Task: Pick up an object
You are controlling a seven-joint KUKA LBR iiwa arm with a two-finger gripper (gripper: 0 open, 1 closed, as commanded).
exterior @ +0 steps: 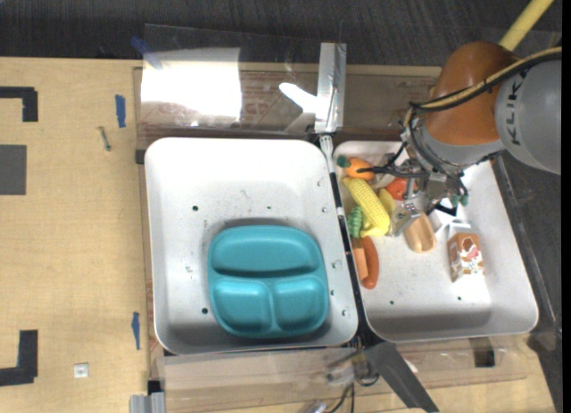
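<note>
You had the arm (500, 108) reaching in from the right and hanging low over the right bin (500, 309), which is where the loose pickable things lay, so that placement made sense for a pick. The left bin (178, 170) carried a teal divided tray (268, 279), lying flat toward its near side, well apart from the arm and probably not the target.

In the right bin the toys were bunched against the wall shared with the left bin: a yellow corn cob (368, 204) lying at a slant, an orange carrot-like piece (359, 169) beyond it, something green (355, 222) beside the corn, and a red-orange piece (367, 262) nearer you. A tan rounded piece (418, 235) sat just under the gripper (415, 195), and a brown-and-white packet (466, 257) lay apart to the right.

You could not tell how the gripper stood: cables and dark wrist hardware covered it, and whether it touched the tan piece or merely hovered above it was unclear. The arm's bulk hid the bin's far right corner, and the small items under the wrist were too cluttered to name.
</note>
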